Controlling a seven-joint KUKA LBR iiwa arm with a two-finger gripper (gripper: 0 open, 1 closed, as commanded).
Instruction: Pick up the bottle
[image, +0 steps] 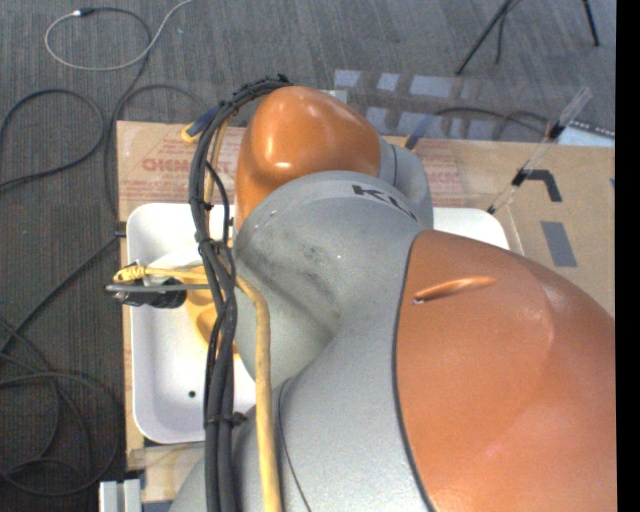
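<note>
Plainly, the arm (440, 380) is nearest, sweeping in from 4 o'clock and covering the middle of the view. Beneath it, at 9 o'clock, lies the left bin (160, 400); a yellowish shape (204, 322) peeks out beside the cable bundle (215, 330), possibly the bottle, though it is too covered to name. Whether the pincer is apart or together I cannot tell. A sliver of the right bin (480, 222) shows at 2 o'clock, on the cardboard-topped surface (150, 160). I judge the pick unconfirmed: reach underway, lift remaining.

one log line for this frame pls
phase: reach | arm: stretched across to left bin, covering much of it | hold: cannot tell | lift: not confirmed
</note>
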